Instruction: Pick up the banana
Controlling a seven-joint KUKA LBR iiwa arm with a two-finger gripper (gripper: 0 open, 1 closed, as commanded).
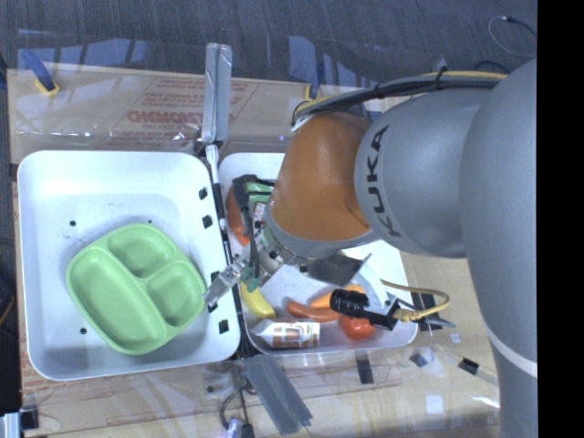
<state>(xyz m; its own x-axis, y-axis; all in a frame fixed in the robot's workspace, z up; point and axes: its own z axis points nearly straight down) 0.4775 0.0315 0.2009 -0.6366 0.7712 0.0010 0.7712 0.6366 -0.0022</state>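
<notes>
The banana (256, 301) is a yellow piece lying at the left side of the right bin (394, 340), close to the divider between the bins; the arm hides most of it. My gripper (230, 279) hangs just above and left of the banana, over the divider. The big grey and orange wrist covers much of the right bin. No object shows in the gripper.
A green divided plate (137, 286) lies in the left bin (55, 190). In the right bin, an orange carrot-like piece (308, 309), a red round thing (359, 328) and a white bottle (286, 335) lie along the front wall. A red-orange thing (237, 223) sits farther back.
</notes>
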